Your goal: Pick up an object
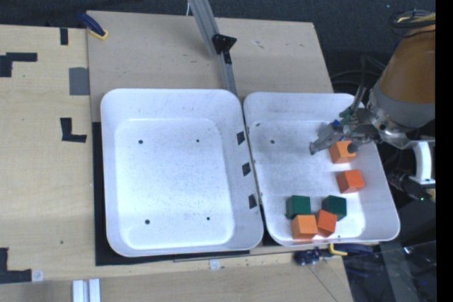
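Crowding pincer (338, 143), orange block (343, 151), green blocks (299, 205)

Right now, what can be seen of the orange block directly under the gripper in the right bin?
The small orange block under the gripper is a matte cube-like piece, its material unclear at this resolution. It sits in the upper right part of the shallow white right-hand bin, apart from the other orange block just below it. The grey two-finger gripper hangs right over its top edge, covering part of it; whether they touch cannot be told.
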### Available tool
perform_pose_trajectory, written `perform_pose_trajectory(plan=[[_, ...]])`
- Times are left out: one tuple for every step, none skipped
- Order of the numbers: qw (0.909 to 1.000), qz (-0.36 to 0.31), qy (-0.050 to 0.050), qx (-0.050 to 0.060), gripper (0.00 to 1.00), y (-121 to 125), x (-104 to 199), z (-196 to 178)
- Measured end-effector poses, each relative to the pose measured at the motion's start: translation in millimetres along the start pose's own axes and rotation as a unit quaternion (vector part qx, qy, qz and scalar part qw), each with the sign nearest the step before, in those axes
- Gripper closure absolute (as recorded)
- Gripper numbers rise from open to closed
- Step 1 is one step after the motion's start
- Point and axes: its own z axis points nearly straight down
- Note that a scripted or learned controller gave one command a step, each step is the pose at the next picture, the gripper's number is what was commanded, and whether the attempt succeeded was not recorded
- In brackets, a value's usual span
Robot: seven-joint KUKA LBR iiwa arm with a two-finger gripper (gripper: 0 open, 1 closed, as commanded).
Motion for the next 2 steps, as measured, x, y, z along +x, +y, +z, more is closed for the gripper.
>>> perform_pose_trajectory(plan=[[1.0000, 0.000, 0.000, 0.000, 0.00, 0, 0, 0], [1.0000, 0.000, 0.000, 0.002, 0.00, 0, 8, 46]])
